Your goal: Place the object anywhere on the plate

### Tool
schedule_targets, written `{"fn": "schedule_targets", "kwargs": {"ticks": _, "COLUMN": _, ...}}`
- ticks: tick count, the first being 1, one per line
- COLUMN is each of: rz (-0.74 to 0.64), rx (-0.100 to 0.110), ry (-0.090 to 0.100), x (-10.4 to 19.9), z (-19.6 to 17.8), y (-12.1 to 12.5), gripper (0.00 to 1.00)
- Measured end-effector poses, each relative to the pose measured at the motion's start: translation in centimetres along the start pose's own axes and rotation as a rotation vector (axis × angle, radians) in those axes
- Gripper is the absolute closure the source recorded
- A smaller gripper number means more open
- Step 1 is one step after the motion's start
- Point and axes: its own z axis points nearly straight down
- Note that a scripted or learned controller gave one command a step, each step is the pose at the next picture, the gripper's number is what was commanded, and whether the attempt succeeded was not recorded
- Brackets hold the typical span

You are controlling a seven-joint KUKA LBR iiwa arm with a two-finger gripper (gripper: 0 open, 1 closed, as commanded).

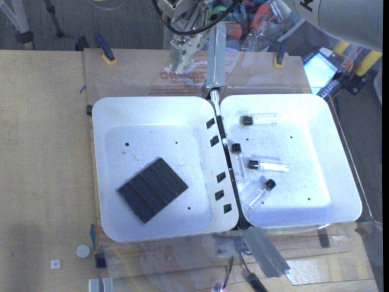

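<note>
Camera view from above shows four clear vials with black caps lying in the right bin (340, 163), all in its left half. One vial (260, 120) lies crosswise near the far wall. A second (237, 154) lies close against the inner wall by the divide. A third (267, 163) lies crosswise near the middle, and a fourth (261, 192) lies aslant nearer the front. The second, third and fourth are close together; the first lies apart from them. The right half of that bin's floor is open.

In the left bin (109, 120) the dark ribbed plate (152, 189) lies flat, turned cornerwise, toward the front. White floor shows on all sides of it, most toward the far wall.

The gripper (182, 56) hangs beyond the far rims of both bins, above the bench, well apart from the vials and from the plate. Whether it is clenched or released cannot be told, and nothing is seen in its grasp.
</note>
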Motion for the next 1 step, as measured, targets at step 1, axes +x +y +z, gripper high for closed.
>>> {"fn": "schedule_targets", "kwargs": {"ticks": 1, "rz": -0.391, "rx": 0.000, "ry": -0.001, "x": 0.02, "z": 0.03, "y": 0.01, "gripper": 1.00}}
